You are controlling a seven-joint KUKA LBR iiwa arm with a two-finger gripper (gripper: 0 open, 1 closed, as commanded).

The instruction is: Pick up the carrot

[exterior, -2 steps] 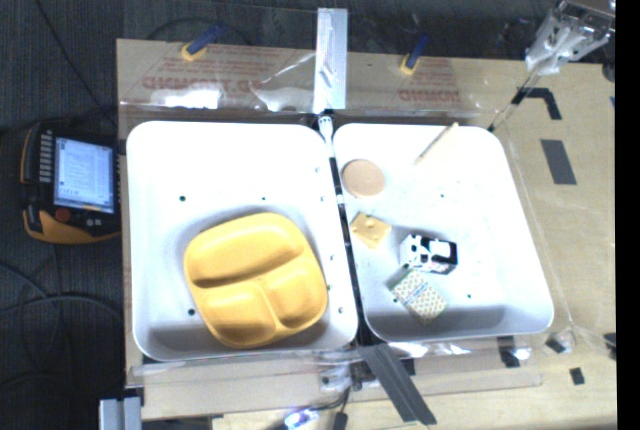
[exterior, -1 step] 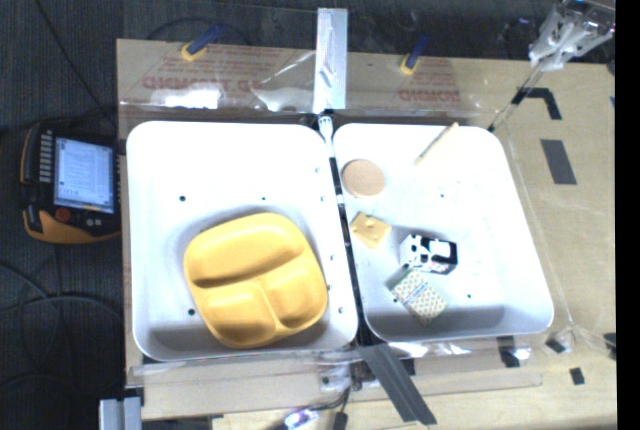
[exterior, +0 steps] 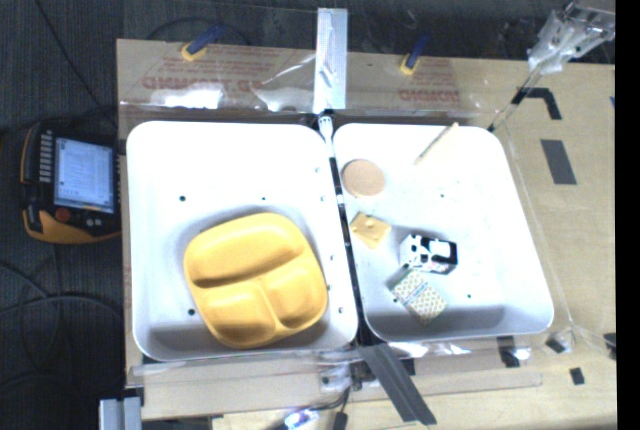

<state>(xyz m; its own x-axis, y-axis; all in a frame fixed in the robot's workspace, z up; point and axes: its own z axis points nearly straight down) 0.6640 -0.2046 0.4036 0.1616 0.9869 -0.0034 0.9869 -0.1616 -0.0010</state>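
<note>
A round orange-tan disc lies flat in the right bin, near its back left corner; it is the only carrot-coloured item I can see. A pale grey piece of the arm's end, which I take for the gripper, hangs at the top right. It is outside the bins, beyond the right bin's far right corner and well away from the disc. Nothing shows in it.
The right bin also holds a yellow cube, a black-and-white object, a patterned flat piece and a thin pale stick. A yellow divided plate fills much of the left bin. A handheld pendant sits left of the bench.
</note>
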